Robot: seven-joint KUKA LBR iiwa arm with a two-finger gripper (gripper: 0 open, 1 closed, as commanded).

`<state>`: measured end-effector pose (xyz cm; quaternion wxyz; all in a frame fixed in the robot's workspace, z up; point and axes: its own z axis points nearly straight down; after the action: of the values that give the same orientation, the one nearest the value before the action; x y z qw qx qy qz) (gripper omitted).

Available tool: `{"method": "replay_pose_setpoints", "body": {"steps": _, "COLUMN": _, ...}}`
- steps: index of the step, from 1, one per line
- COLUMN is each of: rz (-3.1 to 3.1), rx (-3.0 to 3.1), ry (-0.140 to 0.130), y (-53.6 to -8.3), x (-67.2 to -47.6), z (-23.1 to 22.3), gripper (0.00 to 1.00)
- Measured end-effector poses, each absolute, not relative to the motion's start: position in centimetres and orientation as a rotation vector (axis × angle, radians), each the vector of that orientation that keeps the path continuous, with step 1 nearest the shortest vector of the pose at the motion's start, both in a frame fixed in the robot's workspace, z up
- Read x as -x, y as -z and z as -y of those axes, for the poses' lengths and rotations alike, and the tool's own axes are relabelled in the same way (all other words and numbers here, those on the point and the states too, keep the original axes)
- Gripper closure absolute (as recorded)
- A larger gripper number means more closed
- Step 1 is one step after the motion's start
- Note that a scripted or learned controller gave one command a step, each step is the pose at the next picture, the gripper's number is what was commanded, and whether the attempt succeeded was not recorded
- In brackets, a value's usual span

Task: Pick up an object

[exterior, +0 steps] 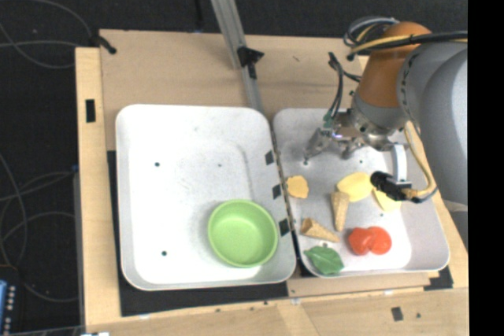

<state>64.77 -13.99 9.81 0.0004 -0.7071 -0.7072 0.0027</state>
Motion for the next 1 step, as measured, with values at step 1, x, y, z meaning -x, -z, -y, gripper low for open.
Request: {"method": "replay_pose_setpoints", "body": {"steps": 1, "rz": 2.226, "rx": 2.223, "ry": 0.001, "y": -11.34, "x": -65.01, "z": 14.05, "gripper": 1.00}}
